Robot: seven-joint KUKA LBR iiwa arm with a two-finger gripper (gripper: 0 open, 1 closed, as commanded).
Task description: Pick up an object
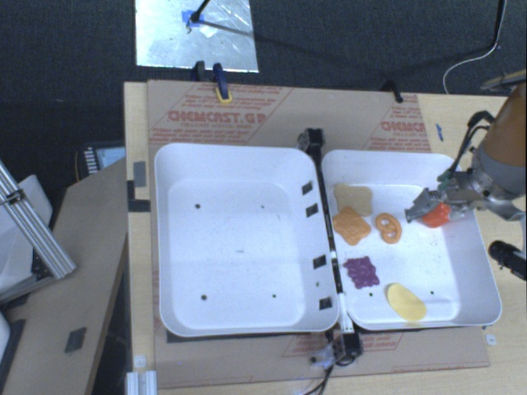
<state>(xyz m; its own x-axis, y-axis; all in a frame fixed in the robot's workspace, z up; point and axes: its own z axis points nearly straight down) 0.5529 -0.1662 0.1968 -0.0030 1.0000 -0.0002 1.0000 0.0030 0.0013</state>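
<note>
The bench [136,220] is sitting there with a light wood top, and a big sheet of brown cardboard [272,109] with red lettering is lying flat across most of it. Two shallow white bins are resting on that cardboard side by side, touching along the middle: the left bin [239,245] and the right bin [461,245]. A blue and yellow clamp [221,85] is gripping the back edge of the bench, and a black clip [395,93] is sitting further right along that same edge.
</note>
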